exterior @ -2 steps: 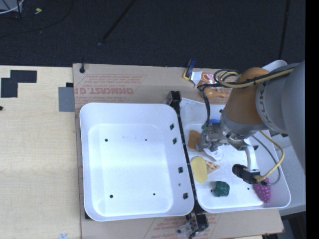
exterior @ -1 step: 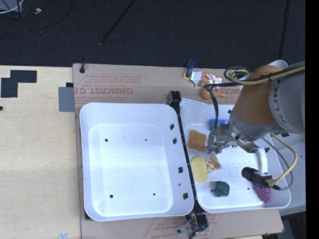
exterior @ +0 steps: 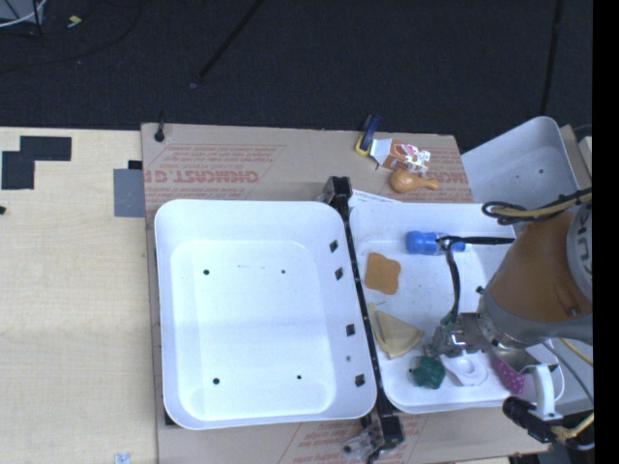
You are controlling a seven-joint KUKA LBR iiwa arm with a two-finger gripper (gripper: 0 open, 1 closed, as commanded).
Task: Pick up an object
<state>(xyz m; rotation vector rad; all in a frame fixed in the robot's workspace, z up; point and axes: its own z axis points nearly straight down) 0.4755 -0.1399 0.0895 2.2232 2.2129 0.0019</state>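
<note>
The left bin [exterior: 251,307] sits beside the right bin [exterior: 426,409], where a brown slab [exterior: 382,274], a blue cylinder [exterior: 422,243] and a tan wedge [exterior: 395,333] lie. Further right, near the front wall, the gripper [exterior: 453,341] hangs just above a green object [exterior: 427,372]. Whether its claw is wide or narrow I cannot tell.

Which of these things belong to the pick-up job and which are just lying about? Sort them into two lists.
For the job: gripper, down in the right bin; green object just beside it; tan wedge; brown slice; blue piece.

Lying about: left bin; orange toy and blue-and-yellow clip on the cardboard.
</note>
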